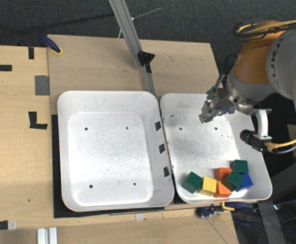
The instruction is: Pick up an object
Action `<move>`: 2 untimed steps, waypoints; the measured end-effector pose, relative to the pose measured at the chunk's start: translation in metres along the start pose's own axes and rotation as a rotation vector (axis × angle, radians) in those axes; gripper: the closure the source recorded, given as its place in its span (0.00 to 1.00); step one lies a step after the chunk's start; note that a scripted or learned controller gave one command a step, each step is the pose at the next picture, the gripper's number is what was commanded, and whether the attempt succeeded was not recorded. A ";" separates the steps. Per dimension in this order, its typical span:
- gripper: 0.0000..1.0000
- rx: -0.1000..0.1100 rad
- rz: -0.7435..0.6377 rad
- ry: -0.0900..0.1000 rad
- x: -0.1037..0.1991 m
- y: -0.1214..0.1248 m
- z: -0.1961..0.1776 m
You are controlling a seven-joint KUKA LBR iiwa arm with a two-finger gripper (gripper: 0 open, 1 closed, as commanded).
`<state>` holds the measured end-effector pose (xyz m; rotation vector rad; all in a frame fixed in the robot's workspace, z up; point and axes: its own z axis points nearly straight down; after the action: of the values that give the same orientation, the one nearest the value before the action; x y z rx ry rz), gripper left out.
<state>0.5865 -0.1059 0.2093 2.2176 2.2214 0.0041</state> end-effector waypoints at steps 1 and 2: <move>1.00 0.003 -0.006 0.003 0.063 0.001 -0.010; 1.00 0.006 -0.005 0.002 0.118 0.007 -0.003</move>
<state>0.5936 0.0118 0.2124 2.2158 2.2308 -0.0007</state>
